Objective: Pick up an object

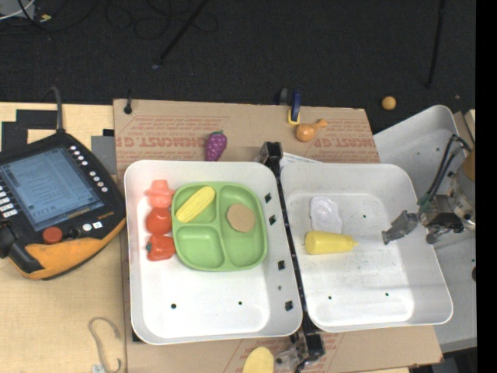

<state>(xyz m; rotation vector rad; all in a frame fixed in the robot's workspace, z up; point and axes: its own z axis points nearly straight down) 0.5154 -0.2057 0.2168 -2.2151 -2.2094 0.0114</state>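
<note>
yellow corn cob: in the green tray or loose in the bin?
In the tray. The corn cob lies in the green tray's upper-left compartment, left bin.

Two white bins point(206, 317) point(373, 309) sit side by side. One green plate point(202, 251) holds one corn cob point(193, 203) and one brown disc point(241, 218). Three red pieces point(159, 222) lie beside it. The other bin holds one yellow piece point(329, 243) and one white piece point(325, 210).

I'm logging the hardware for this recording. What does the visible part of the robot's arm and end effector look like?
At the right bin's edge, the end effector is a small grey metal assembly with dark, angular parts. Thin dark cables loop up from it toward the right.
</note>
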